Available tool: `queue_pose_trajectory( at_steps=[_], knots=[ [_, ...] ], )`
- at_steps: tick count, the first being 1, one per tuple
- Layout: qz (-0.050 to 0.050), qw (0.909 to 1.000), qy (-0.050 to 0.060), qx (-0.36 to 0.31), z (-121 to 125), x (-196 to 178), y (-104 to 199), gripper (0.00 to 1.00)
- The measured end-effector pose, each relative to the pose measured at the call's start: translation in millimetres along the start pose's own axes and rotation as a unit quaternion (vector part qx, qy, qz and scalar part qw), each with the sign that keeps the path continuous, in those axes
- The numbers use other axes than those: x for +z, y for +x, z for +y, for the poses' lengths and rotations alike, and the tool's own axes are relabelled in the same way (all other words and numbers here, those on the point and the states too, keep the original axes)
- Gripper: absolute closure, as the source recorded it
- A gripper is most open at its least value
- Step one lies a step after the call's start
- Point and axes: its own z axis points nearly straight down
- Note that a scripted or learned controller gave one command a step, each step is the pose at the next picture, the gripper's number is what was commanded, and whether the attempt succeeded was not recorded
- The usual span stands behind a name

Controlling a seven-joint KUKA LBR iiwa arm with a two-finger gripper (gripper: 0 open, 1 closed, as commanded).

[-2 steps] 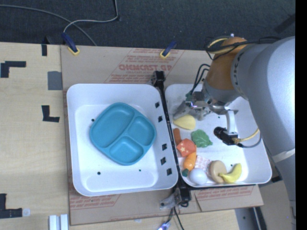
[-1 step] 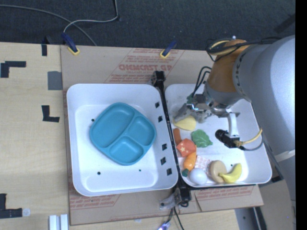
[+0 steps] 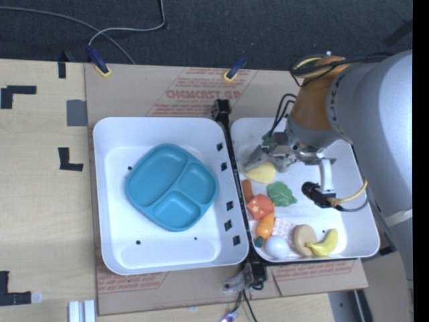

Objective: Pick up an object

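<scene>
White right bin, gripper above yellow toy

A single fixed camera looks down at a slant on the left bin, taking in both bins whole and the bench around them, from fairly near, it seems. The arm enters right of that bin.

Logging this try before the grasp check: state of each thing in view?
Blue plastic divided plate: flat, upright in left white bin.
Pale yellow lemon-shaped toy: lying in right white bin, just below gripper.
Green leafy toy: lying loose.
Yellow banana toy: lying at front wall.
White egg toy: resting at front wall.
</scene>
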Motion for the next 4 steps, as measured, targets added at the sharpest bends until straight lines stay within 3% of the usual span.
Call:
queue_pose_trajectory(
  at_steps=[1,2,3,4],
  knots=[
    [0.0,1.0,0.001,0.0,10.6,-17.9,-4.4,0.0],
    [-0.001,1.0,0.0,0.001,1.0,0.3,4.1,0.0],
    [0.0,1.0,0.0,0.0,1.7,-11.9,4.0,1.0],
    [-0.001,1.0,-0.002,0.001,2.3,-11.5,4.2,0.0]
  ],
)
